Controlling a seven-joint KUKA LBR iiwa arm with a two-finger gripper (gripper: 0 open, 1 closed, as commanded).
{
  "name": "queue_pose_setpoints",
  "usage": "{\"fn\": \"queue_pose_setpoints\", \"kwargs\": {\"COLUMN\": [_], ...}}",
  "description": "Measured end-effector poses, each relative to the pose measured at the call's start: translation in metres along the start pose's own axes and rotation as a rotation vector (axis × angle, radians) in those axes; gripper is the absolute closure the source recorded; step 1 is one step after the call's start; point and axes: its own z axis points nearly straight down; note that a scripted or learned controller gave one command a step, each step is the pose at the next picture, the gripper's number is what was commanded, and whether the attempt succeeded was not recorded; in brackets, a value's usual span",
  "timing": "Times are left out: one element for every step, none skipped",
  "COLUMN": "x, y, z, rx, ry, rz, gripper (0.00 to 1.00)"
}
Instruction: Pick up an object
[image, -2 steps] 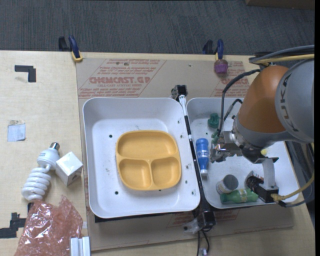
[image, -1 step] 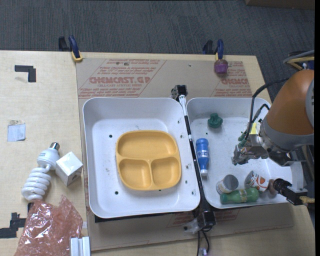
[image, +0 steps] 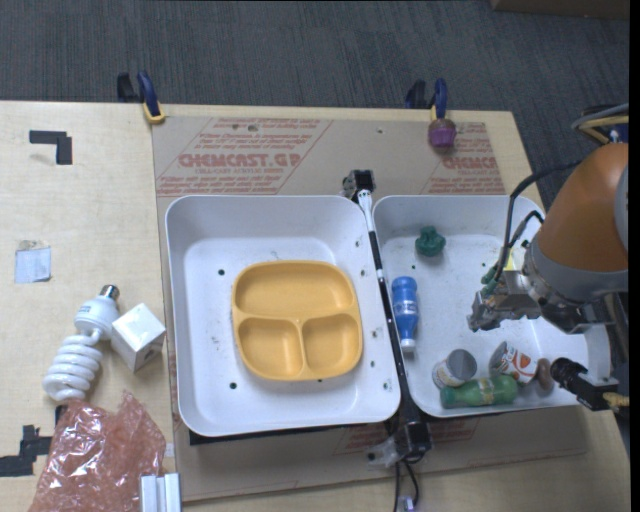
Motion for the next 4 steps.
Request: {"fn": "queue_pose_setpoints", "kwargs": {"x": [0.000,-0.052,-0.053,-0.053], "y": [0.000,-0.016,-0.015,-0.015], "z": [0.000,0.090,0.080,0.081], "rx": [0.000,-0.001,-0.004,-0.003], "ry": [0.000,0.000,-0.001,-0.001], "rz": [-0.001,0.001,0.002,0.002], "gripper": [0.00,0.00,1.00,0.00]}}
